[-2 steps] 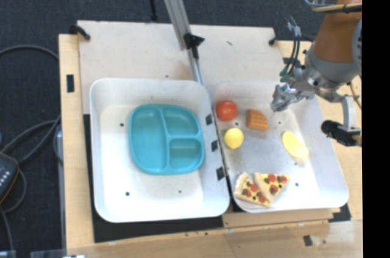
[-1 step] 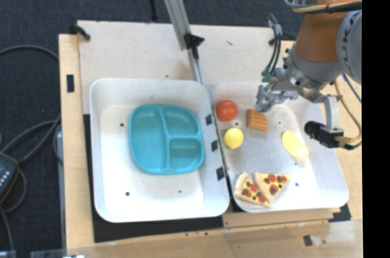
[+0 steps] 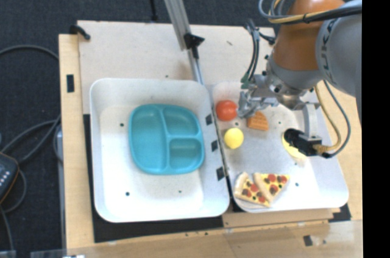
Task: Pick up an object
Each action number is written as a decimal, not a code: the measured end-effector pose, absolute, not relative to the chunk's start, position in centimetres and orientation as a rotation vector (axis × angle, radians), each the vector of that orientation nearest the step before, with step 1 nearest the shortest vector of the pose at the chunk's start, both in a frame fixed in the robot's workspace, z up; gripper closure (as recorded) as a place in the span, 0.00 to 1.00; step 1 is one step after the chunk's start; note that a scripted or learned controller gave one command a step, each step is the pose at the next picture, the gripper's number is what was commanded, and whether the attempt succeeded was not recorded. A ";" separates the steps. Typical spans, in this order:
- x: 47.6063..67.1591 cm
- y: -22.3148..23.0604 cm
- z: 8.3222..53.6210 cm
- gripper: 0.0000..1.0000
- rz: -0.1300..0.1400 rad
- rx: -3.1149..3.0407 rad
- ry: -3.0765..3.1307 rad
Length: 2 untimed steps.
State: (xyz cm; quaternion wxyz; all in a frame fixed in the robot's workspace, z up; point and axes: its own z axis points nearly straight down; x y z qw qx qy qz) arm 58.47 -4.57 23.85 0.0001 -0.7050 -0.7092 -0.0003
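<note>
Hovering at twelve o'clock in the right bin (image 3: 329, 180), jaws (image 3: 248, 105) unreadable, beside the red ball (image 3: 226, 109) and orange wedge (image 3: 258, 122). Lying at six o'clock: pizza slice (image 3: 261, 187).

Bright even light, slightly soft focus

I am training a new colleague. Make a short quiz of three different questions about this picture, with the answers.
1. True or false: the turquoise plastic divided tray lies in the left white bin.
2. Which lies nearest the front edge of the right white bin? A) round red toy tomato B) round yellow toy lemon C) toy pizza slice
3. Fill in: the pincer hangs over the ___ bin.

Key: 1 true; 2 C; 3 right.
</note>
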 end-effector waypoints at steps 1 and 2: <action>58.4 0.0 24.5 1.00 -0.005 -2.214 -2.231; 58.3 4.8 24.1 1.00 -0.001 -2.213 -2.229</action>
